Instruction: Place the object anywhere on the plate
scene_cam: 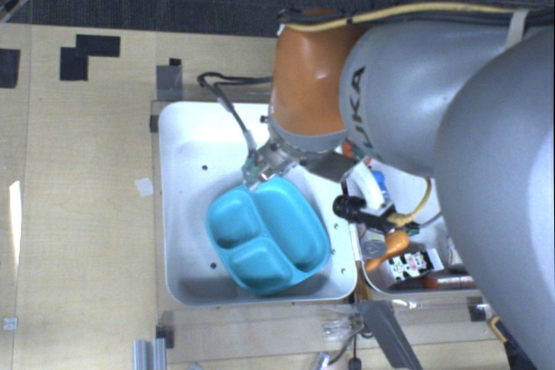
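A blue plate [267, 236] with three compartments lies in the left white bin [186, 186], towards its front right. My gripper [258, 170] hangs from the orange-banded wrist, just over the plate's far rim. I see no object in the gripper. The arm covers the back right part of this bin and much of the right bin. In the right bin lie an orange carrot-like piece [388, 248] and a white bottle with a blue label [368, 183].
The right bin [408, 286] also holds a small white and black box [409, 264] and a dark red pen-like thing [444, 280] near its front wall. The left half of the left bin is bare white floor. Black marks lie on the bench at far left.
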`<state>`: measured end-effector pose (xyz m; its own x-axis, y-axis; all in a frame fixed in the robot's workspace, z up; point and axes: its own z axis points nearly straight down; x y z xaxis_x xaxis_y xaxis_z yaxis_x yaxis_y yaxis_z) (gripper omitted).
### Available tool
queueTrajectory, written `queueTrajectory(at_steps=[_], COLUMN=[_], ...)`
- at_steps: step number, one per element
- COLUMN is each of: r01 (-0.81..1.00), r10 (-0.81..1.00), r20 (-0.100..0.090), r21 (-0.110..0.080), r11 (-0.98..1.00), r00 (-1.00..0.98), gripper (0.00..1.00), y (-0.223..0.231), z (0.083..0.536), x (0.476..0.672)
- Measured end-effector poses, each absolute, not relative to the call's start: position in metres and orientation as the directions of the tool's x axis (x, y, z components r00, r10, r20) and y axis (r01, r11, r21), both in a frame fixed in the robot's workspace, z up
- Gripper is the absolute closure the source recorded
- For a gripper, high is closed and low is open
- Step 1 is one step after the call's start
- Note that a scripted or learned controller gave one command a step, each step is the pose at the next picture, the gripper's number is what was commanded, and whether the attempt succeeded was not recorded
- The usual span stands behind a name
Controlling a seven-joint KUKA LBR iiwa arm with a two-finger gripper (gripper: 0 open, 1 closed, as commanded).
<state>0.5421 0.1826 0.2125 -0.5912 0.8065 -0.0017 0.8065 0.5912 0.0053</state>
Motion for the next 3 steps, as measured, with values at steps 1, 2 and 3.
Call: queueTrajectory(at_steps=[1, 2, 3], r01=[0.933, 0.979, 0.918], r10=[0.933, 0.979, 0.918], r20=[0.000, 0.000, -0.001], r21=[0.002, 0.002, 0.004], r11=[0.359, 0.206, 0.397], r00=[-0.359, -0.206, -0.397], gripper=[1.00, 1.00, 1.00], y=[0.164, 0.096, 0.037], z=[0.187, 0.184, 0.185], x=[0.487, 0.488, 0.488])
